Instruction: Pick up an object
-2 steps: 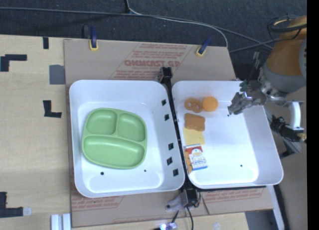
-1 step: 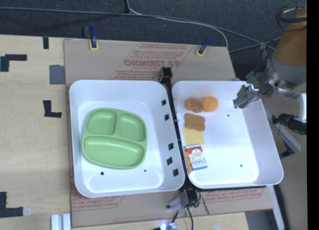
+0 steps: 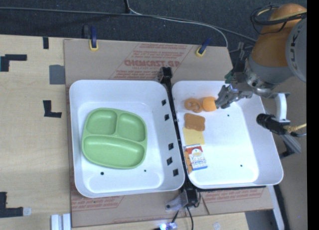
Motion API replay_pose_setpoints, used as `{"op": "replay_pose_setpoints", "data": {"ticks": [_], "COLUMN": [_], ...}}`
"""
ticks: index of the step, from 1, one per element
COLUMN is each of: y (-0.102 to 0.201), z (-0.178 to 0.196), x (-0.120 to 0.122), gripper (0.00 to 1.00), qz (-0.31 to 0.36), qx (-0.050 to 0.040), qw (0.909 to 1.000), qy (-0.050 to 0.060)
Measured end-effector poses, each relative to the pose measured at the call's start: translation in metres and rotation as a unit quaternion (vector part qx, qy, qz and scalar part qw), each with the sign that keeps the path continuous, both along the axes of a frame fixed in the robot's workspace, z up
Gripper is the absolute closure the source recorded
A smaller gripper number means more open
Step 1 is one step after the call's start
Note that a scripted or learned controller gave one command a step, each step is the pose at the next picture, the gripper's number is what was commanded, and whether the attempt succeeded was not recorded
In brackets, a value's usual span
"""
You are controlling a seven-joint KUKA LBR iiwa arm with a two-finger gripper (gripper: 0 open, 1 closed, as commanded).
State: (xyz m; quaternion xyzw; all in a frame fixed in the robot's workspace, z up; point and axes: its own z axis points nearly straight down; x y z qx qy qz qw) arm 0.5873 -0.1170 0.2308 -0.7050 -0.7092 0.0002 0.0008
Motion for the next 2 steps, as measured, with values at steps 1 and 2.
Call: {"op": "replay_pose_setpoints", "data": {"ticks": [1, 2], "y": [0.052, 0.102], "z": [-0.001, -0.011], "x": [0.020, 0.034], "gripper": [1.00, 1.00], "qz": [0.001, 0.000], "qx": [0.0003, -0.0005], "qw": [1.0000, 1.0000], "qy": [0.000, 0.000]}}
